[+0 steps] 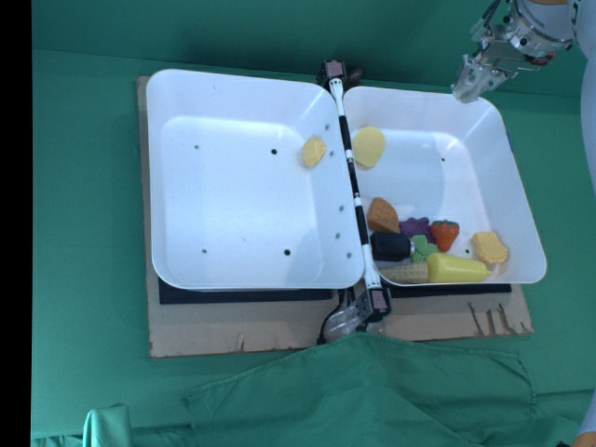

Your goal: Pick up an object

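Starting at the left, the shallow white plastic bin on the left (186, 203) carries just one small yellow wedge-shaped toy piece (313, 152), lying near its right wall at about two o'clock from the bin's middle. Past the black-and-white divider rod (351, 170), the right white bin (484, 161) has a pale yellow rounded toy (368, 146) near its upper left corner, alone on bare floor, and a crowded heap along the near wall: an orange ridged piece (383, 215), a dark purple lump (390, 246), a red strawberry-like toy (445, 235) and a long yellow corn-shaped toy (456, 268). The grey two-finger gripper (468, 88) hangs over the bin's far rim at roughly one o'clock; whether it is spread or closed I cannot tell from here. The pale yellow toy looks the sensible target, lying toward eight o'clock from the gripper and well apart from it. I would centre above it before descending, keeping off the divider.
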`<state>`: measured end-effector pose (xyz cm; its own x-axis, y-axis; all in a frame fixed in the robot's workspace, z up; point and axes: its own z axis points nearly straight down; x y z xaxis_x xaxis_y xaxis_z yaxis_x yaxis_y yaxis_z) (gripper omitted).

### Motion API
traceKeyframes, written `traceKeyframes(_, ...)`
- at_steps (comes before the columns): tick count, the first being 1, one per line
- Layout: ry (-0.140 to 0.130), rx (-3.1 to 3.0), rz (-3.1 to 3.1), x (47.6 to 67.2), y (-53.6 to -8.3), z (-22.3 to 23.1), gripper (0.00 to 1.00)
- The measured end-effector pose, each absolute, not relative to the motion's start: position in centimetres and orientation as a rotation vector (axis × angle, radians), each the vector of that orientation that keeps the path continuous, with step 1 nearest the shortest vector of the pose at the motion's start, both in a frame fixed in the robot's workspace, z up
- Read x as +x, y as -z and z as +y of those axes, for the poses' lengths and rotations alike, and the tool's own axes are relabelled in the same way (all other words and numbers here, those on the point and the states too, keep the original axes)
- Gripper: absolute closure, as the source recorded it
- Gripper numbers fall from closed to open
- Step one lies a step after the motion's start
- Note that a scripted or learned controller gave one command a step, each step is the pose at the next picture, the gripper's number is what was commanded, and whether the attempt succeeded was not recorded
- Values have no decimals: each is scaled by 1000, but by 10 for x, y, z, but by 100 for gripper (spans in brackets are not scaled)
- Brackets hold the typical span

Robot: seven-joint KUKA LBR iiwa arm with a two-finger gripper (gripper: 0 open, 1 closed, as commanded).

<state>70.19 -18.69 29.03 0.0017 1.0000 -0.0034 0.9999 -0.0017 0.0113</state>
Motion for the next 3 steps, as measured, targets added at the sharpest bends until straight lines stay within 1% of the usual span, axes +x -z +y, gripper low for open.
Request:
traceKeyframes(1,-3,2219,2214,701,-288,-187,0)
traceKeyframes(2,4,2229,2214,622,-275,-188,0)
traceKeyframes(3,1,2219,2217,676,-208,-187,0)
